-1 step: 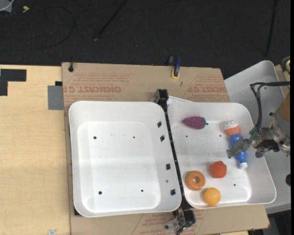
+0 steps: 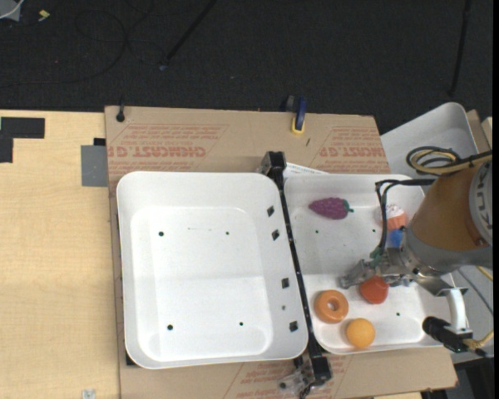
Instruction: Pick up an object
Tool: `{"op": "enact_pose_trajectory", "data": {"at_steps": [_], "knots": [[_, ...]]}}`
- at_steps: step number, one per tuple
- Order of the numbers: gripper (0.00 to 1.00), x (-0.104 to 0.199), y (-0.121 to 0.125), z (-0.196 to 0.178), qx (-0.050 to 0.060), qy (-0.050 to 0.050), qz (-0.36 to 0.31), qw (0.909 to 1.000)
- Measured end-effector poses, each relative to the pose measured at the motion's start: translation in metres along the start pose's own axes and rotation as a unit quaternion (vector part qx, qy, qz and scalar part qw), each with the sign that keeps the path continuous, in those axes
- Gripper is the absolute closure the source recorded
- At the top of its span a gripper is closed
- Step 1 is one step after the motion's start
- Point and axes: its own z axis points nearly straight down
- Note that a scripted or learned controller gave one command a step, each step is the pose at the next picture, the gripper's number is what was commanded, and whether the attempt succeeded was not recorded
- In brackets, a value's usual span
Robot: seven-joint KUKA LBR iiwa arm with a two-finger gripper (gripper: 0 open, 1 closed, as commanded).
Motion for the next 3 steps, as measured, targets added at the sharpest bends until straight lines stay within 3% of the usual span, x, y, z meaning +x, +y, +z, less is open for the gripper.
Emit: {"op": "enact_pose_trajectory", "data": {"at_steps": [1,2,3], "knots": [[1.00,-0.002,-0.001,-0.017,0.000,0.001,0.004,1.0000],[1.00,0.032,0.046,-0.015,-0.001,0.000,-0.001,1.0000],[1.00,0.091,0.039,-0.109,0.000,0.000,0.000,1.0000]]}}
